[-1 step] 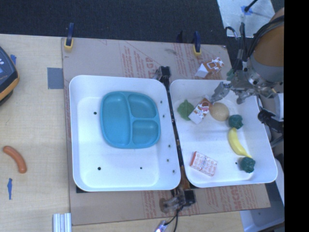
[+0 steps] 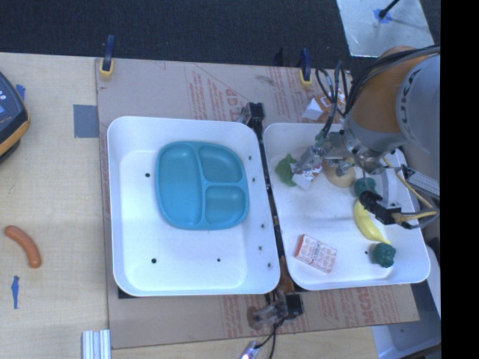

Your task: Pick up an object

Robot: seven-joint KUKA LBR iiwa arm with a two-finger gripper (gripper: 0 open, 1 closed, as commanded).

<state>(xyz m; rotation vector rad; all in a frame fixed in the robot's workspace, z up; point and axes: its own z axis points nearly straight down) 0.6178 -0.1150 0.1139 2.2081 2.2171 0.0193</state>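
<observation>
1. Hovering over the right bin (image 2: 419, 275), the gripper (image 2: 323, 159) sits beside a green leaf toy (image 2: 285, 169).
2. Whether the jaws are wide or narrow, I cannot tell.
3. Banana (image 2: 367, 221) lies beyond, long axis toward the bin's near edge.

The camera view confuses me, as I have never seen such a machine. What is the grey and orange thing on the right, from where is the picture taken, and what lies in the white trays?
It is a robot arm. The one camera is fixed above the bench and looks down at a slant. The arm reaches in from the right, and its tool is low over the right bin.

The left bin holds a blue plate with three compartments. The right bin holds a banana, a small packet, a green leaf and a dark green lump.

A sausage lies on the bench. I cannot tell whether the tool holds anything.
</observation>
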